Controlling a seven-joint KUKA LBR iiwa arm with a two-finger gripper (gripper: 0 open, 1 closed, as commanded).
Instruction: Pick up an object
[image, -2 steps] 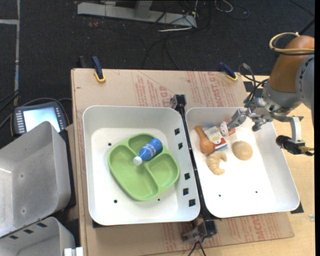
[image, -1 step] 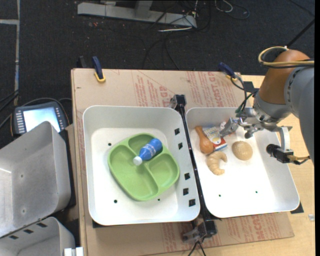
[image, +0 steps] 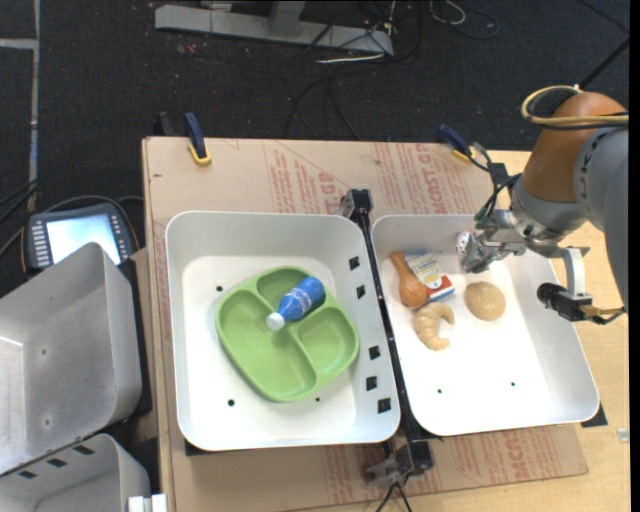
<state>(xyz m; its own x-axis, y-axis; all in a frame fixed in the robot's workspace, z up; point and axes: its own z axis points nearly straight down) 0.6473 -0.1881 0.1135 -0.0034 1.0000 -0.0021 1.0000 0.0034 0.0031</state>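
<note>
In the right bin (image: 520, 400) lie a tan round potato-like object (image: 485, 300), a pale croissant-shaped piece (image: 434, 326), an orange-brown drumstick shape (image: 409, 281) and a small white-and-red carton (image: 431, 276). The gripper (image: 474, 250) hovers at the bin's back, just above and behind the tan round object and right of the carton. I see nothing between its fingers. In the left bin (image: 200, 400), a green divided plate (image: 288, 335) carries a small blue bottle (image: 296, 302) lying on its side.
The grey arm with its orange band (image: 560, 160) reaches in from the right over the bin's far right corner. A black divider (image: 375, 300) separates the bins. Blue and yellow clamps (image: 197, 140) hold the board's back edge. Grey equipment (image: 60, 340) stands at the left.
</note>
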